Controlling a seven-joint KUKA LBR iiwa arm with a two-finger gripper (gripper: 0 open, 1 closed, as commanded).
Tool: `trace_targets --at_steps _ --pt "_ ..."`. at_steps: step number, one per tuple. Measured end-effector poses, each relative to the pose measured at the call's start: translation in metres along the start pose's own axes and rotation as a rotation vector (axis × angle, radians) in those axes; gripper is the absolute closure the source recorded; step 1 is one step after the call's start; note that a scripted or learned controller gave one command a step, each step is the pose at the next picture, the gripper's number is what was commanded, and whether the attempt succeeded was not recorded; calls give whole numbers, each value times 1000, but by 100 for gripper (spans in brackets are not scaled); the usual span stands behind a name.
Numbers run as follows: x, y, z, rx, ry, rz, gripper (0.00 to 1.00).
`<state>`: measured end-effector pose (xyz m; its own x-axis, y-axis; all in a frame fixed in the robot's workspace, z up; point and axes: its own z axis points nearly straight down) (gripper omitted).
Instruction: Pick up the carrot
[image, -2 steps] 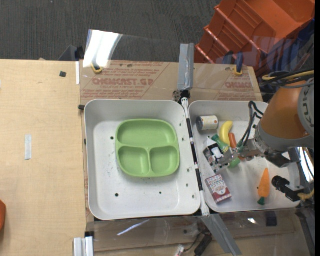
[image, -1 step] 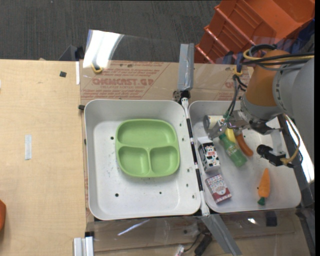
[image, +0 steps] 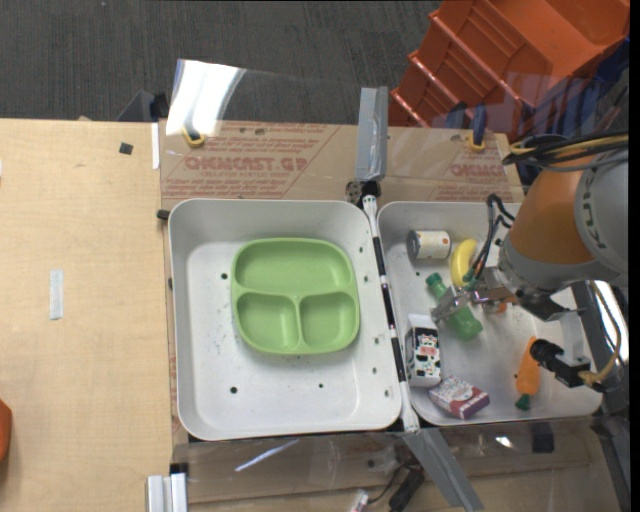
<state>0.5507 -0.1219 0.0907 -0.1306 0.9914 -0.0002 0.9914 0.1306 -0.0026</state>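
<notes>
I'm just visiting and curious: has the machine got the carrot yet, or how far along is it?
Not yet. The carrot lies untouched on the floor of the right bin, near its right edge. The claw is low over a green bottle further left, apart from the carrot. Still to do: move over to the carrot, close on it and lift it.

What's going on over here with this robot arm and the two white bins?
A grey and orange robot arm reaches into the right bin from the right. Its hand is low over a green bottle-like item near the bin's middle, beside a yellow banana. The carrot it is meant to pick up lies apart from the hand, nearer the bin's front right corner, not grasped. The left bin holds a green divided plate.
</notes>
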Motion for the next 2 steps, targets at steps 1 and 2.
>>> trace_targets --at_steps 1,2 --pt "-69 90 7 37 7 93 0" --pt "-20 17 0 0 0 129 0"
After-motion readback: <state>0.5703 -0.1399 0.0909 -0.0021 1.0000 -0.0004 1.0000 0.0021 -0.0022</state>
